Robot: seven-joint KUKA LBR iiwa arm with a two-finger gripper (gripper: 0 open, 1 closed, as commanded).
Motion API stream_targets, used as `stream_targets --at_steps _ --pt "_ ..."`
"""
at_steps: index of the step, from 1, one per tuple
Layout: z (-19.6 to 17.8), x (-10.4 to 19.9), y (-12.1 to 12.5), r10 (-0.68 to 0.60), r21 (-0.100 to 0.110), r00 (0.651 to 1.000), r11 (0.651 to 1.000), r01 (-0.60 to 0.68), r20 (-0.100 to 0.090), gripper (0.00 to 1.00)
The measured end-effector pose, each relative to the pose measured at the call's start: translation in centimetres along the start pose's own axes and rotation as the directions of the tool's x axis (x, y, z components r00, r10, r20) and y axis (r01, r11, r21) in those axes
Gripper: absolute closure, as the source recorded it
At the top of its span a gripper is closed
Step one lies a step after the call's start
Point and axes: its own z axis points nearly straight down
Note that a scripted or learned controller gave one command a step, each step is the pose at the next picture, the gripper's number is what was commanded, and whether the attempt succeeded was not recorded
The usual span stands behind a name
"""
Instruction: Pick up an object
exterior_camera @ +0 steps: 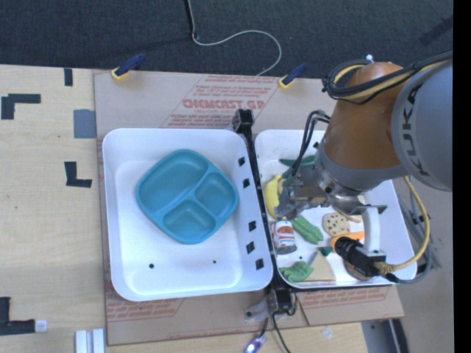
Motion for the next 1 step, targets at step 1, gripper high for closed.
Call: stream_targets --at_steps 1 --pt "0.29 -0.10 -0.16 0.003 -0.008 1.000 1.000 -0.003 0.001 1.00"
